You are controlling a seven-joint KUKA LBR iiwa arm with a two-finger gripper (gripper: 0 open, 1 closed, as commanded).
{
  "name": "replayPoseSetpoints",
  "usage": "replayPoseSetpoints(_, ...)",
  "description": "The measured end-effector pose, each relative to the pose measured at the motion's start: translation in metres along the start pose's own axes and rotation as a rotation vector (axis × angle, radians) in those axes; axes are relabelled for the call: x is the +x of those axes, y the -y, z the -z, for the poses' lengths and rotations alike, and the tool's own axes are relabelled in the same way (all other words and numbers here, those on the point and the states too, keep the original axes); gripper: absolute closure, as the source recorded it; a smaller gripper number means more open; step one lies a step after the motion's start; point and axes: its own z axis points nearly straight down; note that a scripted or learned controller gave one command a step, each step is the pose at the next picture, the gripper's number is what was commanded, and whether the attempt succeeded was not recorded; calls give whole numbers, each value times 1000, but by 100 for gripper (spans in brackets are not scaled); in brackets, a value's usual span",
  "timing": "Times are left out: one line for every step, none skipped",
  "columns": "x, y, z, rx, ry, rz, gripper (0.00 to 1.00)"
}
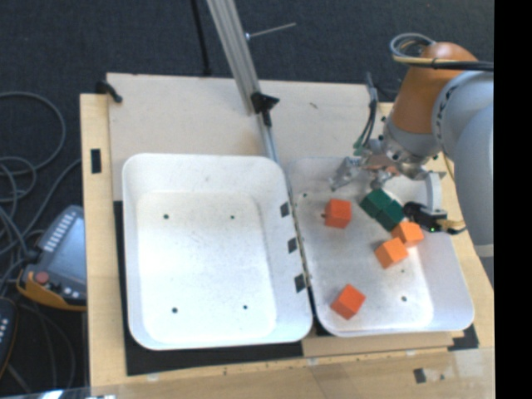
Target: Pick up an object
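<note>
A pale wooden bench (191, 110) stands on dark carpet, with loose cables and a handheld pendant (54, 256) off its left edge. Two shallow white bins sit side by side on it: the left bin (208, 252) and the right bin (440, 306). In the right bin, one orange cube (337, 214) lies near the far left corner, another orange cube (348, 301) near the front edge, and two more, (391, 252) and (408, 233), just beside each other toward the right wall. A dark green block (382, 209) lies next to them, right under the arm's wrist. The gripper (378, 173) hangs over the bin's far edge; how wide it is spread cannot be told, and nothing is seen held. A slanted aluminium post (237, 48) rises behind the bins.
</note>
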Motion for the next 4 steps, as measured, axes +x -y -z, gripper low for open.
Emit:
replayPoseSetpoints(20, 25, -14, 11, 0, -4, 0)
replayPoseSetpoints(58, 59, -25, 18, -2, -1, 0)
replayPoseSetpoints(56, 57, -14, 12, -3, -7, 100)
replayPoseSetpoints(108, 28, 80, 7, -3, 3, 100)
